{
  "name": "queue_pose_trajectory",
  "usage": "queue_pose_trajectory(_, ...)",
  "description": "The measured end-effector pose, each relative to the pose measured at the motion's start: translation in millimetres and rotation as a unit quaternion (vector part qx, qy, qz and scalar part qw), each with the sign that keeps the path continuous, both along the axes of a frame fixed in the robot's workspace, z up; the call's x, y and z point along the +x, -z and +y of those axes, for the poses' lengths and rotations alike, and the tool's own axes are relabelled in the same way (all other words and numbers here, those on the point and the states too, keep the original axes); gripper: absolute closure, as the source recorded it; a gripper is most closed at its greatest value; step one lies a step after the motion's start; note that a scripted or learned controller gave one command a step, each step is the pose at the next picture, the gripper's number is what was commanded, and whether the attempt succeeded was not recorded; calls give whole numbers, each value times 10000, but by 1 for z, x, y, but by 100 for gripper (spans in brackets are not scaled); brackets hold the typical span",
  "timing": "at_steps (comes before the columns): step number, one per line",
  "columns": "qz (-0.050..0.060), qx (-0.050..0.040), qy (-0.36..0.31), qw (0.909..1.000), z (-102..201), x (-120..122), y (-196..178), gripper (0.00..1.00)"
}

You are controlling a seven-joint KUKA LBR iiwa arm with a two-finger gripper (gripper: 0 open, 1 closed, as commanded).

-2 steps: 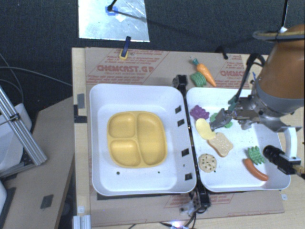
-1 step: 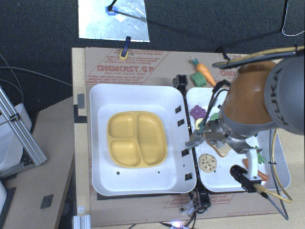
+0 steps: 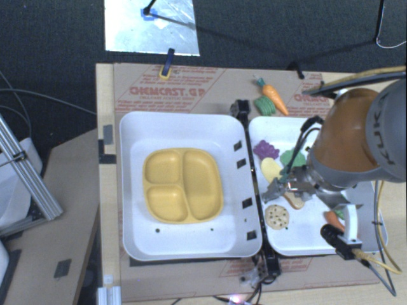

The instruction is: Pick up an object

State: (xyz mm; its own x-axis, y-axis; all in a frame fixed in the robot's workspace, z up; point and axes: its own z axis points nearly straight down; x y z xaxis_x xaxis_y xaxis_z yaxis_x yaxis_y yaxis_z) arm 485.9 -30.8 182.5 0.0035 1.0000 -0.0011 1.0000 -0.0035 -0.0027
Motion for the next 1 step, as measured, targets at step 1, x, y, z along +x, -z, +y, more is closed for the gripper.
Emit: queue_pose_trajectory(1, -29, 8, -24, 10000, 3, 2, -12, 100)
